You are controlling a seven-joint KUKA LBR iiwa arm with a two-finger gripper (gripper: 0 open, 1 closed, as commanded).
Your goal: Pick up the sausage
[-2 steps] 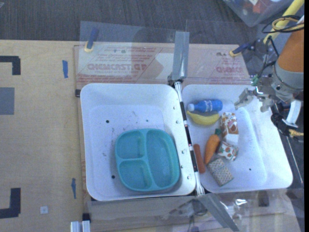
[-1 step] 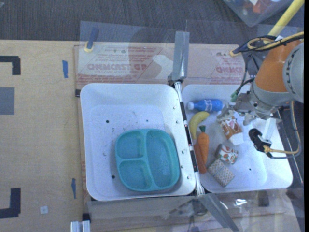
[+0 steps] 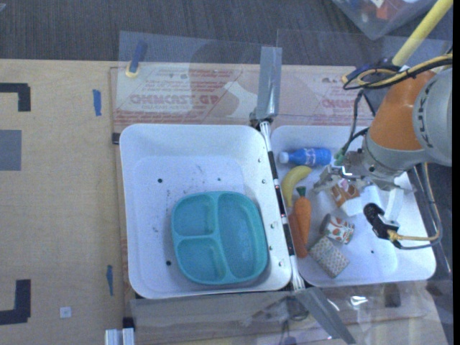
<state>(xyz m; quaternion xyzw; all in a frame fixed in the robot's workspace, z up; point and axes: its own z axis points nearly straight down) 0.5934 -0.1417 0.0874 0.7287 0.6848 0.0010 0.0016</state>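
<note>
A small reddish-brown piece that looks like the sausage [image 3: 346, 191] lies in the right bin [image 3: 413, 261], near the bin's middle. It is partly covered by my gripper [image 3: 339, 180], which hangs right over it, low in the bin. The grey arm with its orange band [image 3: 399, 121] reaches in from the right. I cannot tell whether the sausage is touched or lifted.
The right bin also holds a blue bottle [image 3: 305, 156], a banana [image 3: 295, 180], a carrot [image 3: 300, 225], a small can [image 3: 338, 229] and a speckled block [image 3: 330, 256], all close to the gripper's left and front. A teal divided plate [image 3: 218, 237] sits in the left bin [image 3: 144, 157].
</note>
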